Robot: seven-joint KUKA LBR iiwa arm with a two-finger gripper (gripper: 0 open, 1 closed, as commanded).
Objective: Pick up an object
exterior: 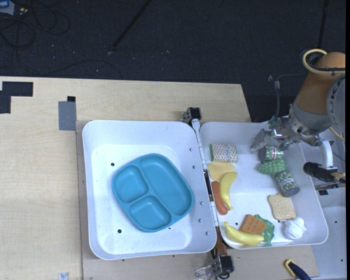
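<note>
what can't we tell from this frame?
- Camera view: gripper sits over a small can in the right bin; finger state and contact are too small to read.
- Green item: identity unclear, partly behind the can.
- Arm: cut off by the right edge.

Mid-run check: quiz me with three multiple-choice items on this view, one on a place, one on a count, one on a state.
1. Where is the blue tray?
A. left bin
B. right bin
C. bare bench

2. How many bananas show in the right bin?
A. none
B. two
C. five

3. How does the can rest?
A. upright
B. on its side
C. on the tray

Key: 1 A, it sits in the left bin. 2 B, one banana near the divider, another at the front. 3 B, its length runs along the floor.
</note>
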